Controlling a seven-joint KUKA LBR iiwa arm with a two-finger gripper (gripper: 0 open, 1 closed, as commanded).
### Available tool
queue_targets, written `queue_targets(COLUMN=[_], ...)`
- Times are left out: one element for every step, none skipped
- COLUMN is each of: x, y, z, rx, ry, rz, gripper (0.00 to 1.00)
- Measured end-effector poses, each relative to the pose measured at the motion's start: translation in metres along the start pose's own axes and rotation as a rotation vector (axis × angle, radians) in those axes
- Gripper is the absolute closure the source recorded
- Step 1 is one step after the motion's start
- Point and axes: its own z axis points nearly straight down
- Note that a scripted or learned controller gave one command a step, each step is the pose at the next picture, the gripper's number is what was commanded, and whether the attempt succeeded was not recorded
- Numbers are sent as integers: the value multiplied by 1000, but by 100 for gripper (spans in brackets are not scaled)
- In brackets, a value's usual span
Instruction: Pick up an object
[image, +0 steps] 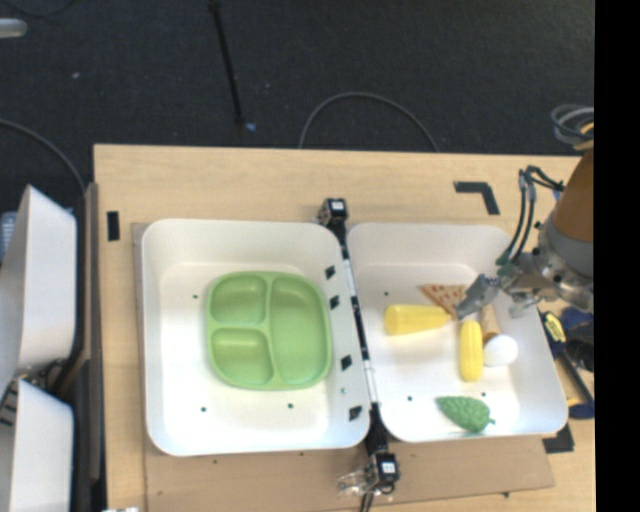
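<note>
Arm over the right bin, gripper (487, 292) low among the toy food, nothing seen held.

The gripper sits at the right of the frame, above the upper middle of the right bin (400, 245); whether its fingers are apart or closed cannot be told from this slanted view, and no object shows between them. Just left of it lies a tan wedge-shaped piece (443, 295), and below that a yellow block (415, 319) lying on its side. Beneath the gripper a yellow corn-like cylinder (470, 350) lies lengthwise, with a white egg (500, 350) touching its right side. A green leafy piece (464, 413) rests near the bin's lower edge. In the left bin (170, 250), a green divided plate (269, 330) lies flat in the middle.
</note>
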Motion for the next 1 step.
queue_targets(x=[0], y=[3], z=[-7], rx=[-12], ry=[-3], rz=[-3], gripper=[0])
